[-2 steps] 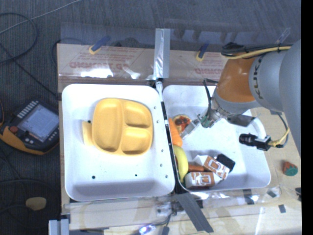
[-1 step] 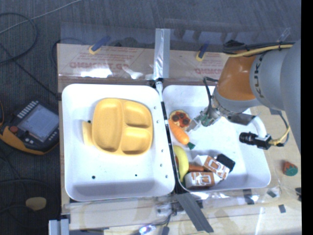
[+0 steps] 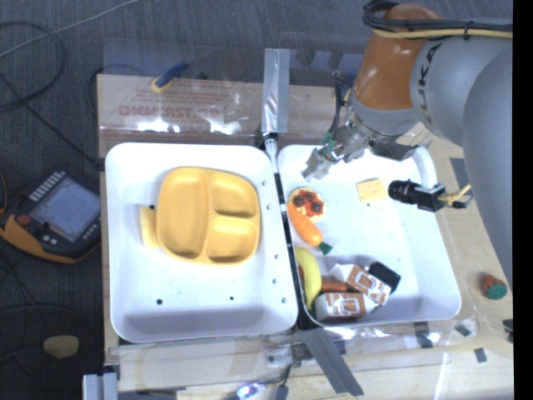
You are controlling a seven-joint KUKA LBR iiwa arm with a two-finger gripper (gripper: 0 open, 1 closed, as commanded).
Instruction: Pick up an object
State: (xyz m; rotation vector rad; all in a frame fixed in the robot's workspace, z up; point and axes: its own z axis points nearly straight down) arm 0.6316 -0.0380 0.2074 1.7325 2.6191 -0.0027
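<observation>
- I see the arm (image 3: pixel 466 82) coming in over the right bin's (image 3: pixel 429 302) far-right corner; gripper (image 3: pixel 319 164) hangs above the far-left part of that bin, near the divider. Nothing between its fingers; open or closed, I can't tell from this angle.
- Yellow divided tray (image 3: pixel 208 213) fills the middle of the left bin (image 3: pixel 125 307); not in reach of the current pose.
- Candidates are all in the right bin: carrot (image 3: pixel 305 228) and banana (image 3: pixel 309 275) along the left wall, brown packets (image 3: pixel 350 297) jammed in the near-left corner.
- Risk: carrot and round pastry (image 3: pixel 306 201) touch, so a descent here may clip both or skid off the carrot's taper.
- Risk: everything hugs the wall; a finger could hit the rim.
- Small yellow block (image 3: pixel 371 190) lies flat near the far edge, hard to pinch.
- Packet labels too blurred to read; faint red print on the cardboard (image 3: pixel 183 107) beyond the bins, illegible.
</observation>
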